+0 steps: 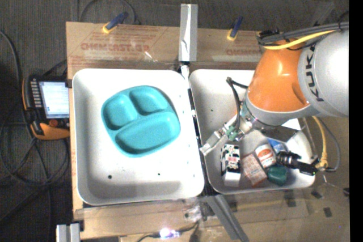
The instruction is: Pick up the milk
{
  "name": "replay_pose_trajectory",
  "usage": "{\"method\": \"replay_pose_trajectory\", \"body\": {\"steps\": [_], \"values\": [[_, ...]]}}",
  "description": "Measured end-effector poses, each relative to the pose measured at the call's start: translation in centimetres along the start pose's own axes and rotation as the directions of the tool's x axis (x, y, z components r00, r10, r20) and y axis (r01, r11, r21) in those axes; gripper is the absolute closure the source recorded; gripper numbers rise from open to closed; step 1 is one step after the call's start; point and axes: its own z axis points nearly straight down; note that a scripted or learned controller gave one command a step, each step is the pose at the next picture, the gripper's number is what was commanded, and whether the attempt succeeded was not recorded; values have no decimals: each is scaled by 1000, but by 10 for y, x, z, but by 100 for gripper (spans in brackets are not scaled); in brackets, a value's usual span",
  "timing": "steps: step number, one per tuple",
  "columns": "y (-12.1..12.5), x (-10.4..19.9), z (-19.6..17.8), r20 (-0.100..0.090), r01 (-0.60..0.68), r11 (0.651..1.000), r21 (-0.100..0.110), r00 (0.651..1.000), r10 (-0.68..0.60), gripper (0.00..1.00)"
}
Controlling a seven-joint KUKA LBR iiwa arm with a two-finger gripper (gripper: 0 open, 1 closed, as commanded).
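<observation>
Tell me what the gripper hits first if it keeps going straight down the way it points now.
Most likely the milk carton, which stands just below and left of the gripper in the right bin. Depth is unclear from this slanted view, so it may meet the bin floor beside the carton instead.

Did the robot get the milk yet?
Not yet. The arm has reached into the right bin, and its gripper sits just above the milk. The milk lies among other items on the bin floor, not lifted. Grabbing and raising it are left.
</observation>
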Motion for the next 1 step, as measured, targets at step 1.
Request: {"method": "replay_pose_trajectory", "body": {"steps": [1], "values": [[-41,-42,-1,2,63,998,-1,998,-63,0]]}}
